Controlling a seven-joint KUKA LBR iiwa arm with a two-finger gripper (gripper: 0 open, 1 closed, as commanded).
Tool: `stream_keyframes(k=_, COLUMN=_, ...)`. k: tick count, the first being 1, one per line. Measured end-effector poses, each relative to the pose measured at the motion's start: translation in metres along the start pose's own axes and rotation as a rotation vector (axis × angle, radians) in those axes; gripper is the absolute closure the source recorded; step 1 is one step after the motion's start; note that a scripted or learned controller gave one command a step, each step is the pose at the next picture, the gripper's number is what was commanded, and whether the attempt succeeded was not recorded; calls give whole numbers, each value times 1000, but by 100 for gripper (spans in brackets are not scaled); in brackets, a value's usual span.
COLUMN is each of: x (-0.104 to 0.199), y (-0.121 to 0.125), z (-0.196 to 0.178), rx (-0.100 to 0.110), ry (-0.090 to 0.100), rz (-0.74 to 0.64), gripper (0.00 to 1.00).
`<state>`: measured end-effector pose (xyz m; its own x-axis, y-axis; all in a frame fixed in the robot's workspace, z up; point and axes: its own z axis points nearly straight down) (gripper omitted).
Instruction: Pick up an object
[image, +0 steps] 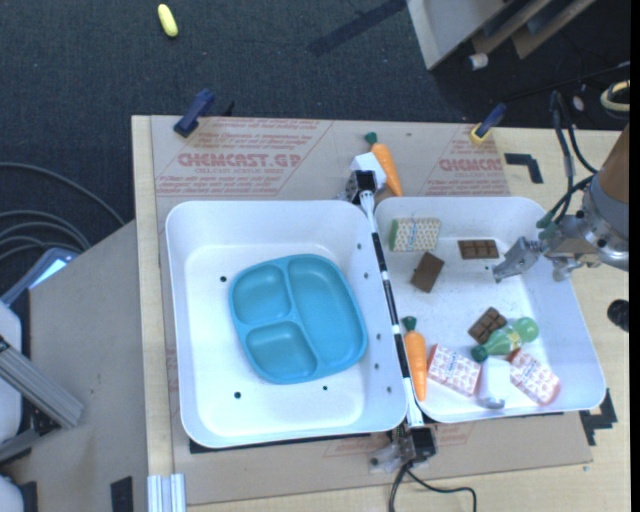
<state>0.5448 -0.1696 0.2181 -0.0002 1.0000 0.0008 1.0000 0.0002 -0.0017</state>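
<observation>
Jaws (522, 258): I see them over the right bin (580, 330), holding nothing; opening I cannot tell.
Chocolate bar (477, 249): just left of them.
Green bottle (507, 337): below them.

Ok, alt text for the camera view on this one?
A gripper hangs over the right bin, which holds chocolate pieces, snack packets, a carrot and a green toy. The left bin holds a blue tray.

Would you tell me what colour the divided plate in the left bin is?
Light blue; the divided plate shows in the camera view.
</observation>
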Motion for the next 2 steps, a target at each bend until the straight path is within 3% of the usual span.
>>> stream_keyframes(k=1, x=19, y=-27, z=134, rx=-1, ry=0, rz=0, gripper=0)
stream_keyframes(k=2, x=28, y=36, z=133, rx=-3, ry=-1, rz=-1, gripper=0)
